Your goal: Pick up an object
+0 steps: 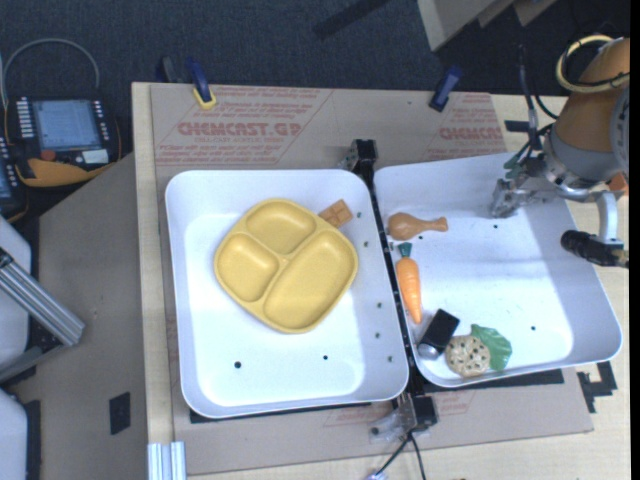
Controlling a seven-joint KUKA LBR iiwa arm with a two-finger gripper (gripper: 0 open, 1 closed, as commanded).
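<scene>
Hovering over the right bin [560, 298], the gripper [507, 200], finger state indiscernible, stands well apart from the carrot [409, 288] and drumstick [414, 226].

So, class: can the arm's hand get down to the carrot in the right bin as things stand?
Probably yes. The carrot lies uncovered by the right bin's left wall, bare floor separating it from the hand; the close drumstick might get nudged.

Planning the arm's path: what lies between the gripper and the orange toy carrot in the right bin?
In the camera view, only bare white bin floor lies between the gripper and the orange toy carrot; the tan toy drumstick sits just above that line.
</scene>
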